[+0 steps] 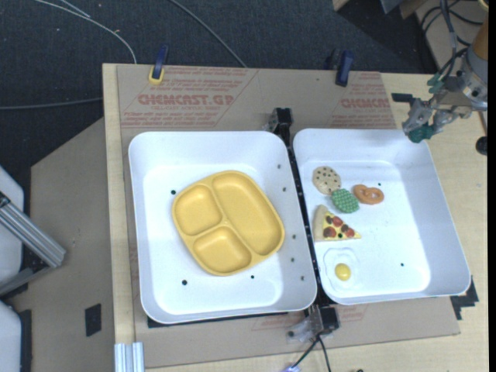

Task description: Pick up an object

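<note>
White right bin (pixel 434 231) is your landmark: the toy foods, cookie (pixel 326 179), donut (pixel 368 194) and pizza slice (pixel 335 227), lie in its left half. Your gripper (pixel 422 129) hovers above its far right corner, holding nothing; whether its fingers are apart cannot be told. Approach stage: next, move left and descend over one item.

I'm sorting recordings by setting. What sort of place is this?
Probably a robotics lab bench: two white bins clamped side by side on a board, toy food such as a pizza slice, loose cables across dark carpet.
</note>
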You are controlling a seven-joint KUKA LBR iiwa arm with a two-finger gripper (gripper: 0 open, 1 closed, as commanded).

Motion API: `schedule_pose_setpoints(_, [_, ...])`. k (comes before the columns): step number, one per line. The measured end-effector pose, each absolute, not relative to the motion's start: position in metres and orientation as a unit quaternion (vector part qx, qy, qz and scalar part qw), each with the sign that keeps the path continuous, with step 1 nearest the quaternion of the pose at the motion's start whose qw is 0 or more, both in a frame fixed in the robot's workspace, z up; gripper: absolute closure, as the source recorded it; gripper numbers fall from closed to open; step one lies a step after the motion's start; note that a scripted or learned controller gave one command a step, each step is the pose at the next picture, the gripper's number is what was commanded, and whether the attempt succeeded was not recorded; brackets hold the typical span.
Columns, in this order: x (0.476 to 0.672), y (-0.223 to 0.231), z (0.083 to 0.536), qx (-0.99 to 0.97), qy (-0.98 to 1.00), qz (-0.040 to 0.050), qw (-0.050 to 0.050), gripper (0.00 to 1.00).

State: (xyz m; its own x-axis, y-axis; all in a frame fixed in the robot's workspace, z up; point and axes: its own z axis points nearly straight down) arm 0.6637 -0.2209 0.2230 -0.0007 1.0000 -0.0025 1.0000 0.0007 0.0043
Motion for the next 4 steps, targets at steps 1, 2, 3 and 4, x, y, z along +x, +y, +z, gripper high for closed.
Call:
schedule_pose_setpoints(1, [0.647, -0.171, 0.213, 0.706, 0.708, -0.0006, -0.002, 1.00])
schedule_pose_setpoints(2, [0.633, -0.110, 0.212, 0.705, 0.709, -0.0003, -0.002, 1.00])
schedule_pose_setpoints(3, [0.624, -0.060, 0.209, 0.705, 0.709, -0.0004, -0.002, 1.00])
schedule_pose_setpoints(4, [0.596, -0.007, 0.217, 0.706, 0.709, -0.0007, -0.002, 1.00])
